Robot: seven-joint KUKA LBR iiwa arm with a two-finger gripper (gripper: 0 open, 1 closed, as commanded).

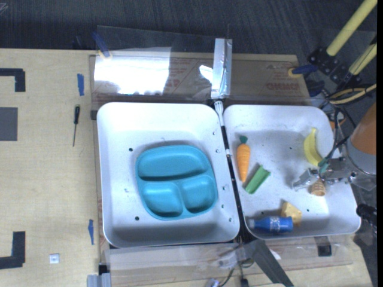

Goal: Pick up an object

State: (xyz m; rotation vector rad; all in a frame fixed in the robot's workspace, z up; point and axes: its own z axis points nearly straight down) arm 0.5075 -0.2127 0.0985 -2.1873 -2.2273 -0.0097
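Banana [310,147] lay in right bin [269,121] just beside gripper [308,178]; fingers looked spread, nothing between them. Carrot [243,159], green block [257,180], blue bottle [272,223] sat nearby.

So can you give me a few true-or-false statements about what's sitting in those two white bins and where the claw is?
1. The blue tray lies in the left bin. True.
2. The carrot is in the left bin. False: it lies in the right bin, near the divider.
3. The banana lies in the right bin. True.
4. The claw hovers over the blue tray. False: it is over the right bin, below the banana.
5. The blue bottle lies near the right bin's front edge. True.
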